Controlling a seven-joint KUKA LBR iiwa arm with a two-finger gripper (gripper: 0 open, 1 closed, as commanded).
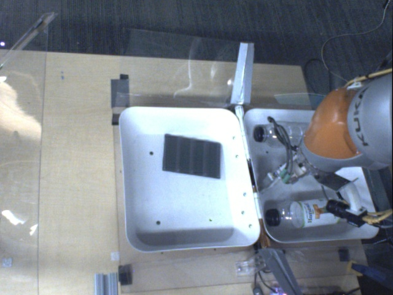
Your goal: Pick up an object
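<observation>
Arm (344, 128) hangs low over the right bin (261, 168), claw (287, 172) probably hunting a pick; spread or pinched, can't tell. Bottle (301, 215) lies just below it, untouched.

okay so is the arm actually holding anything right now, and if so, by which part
Cannot be told. The arm is low over the right bin, covering its own gripper; a clear bottle lies free nearby.

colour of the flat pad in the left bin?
Dark grey, faintly ribbed pad; camera view.
</observation>
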